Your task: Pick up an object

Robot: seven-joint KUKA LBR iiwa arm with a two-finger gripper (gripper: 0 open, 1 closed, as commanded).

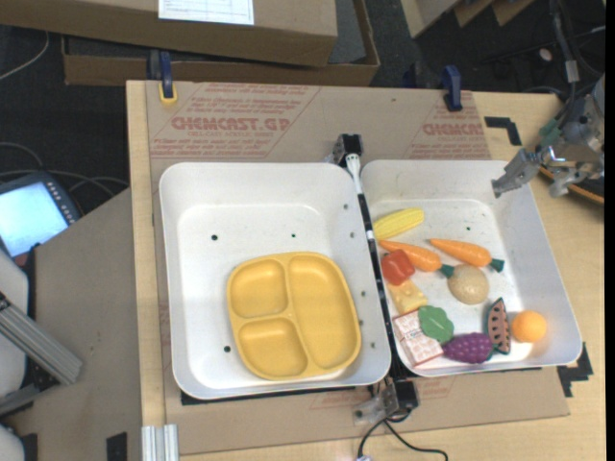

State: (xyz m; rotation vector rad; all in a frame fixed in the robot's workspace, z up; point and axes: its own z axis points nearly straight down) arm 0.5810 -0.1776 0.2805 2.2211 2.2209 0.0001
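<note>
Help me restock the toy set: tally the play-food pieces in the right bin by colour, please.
Orange: 3, two carrots, one orange
Yellow: 2, corn, cheese
Red: 2, pepper, watermelon slice
Green: 1, leaf
Purple: 1, grapes
Beige: 1, potato
White: 1, packet
Total: 11

My arm comes in from the right side, high up, and little of it shows: some grey metal and a sliver of orange near the wrist. My gripper point(514, 174) hangs over the far right corner of the right-hand bin point(553, 257), just at its rim, tilted down and leftward toward the bin's inside. One grey finger point(509, 178) points that way. Nothing sits between my fingers that I can make out.
</note>
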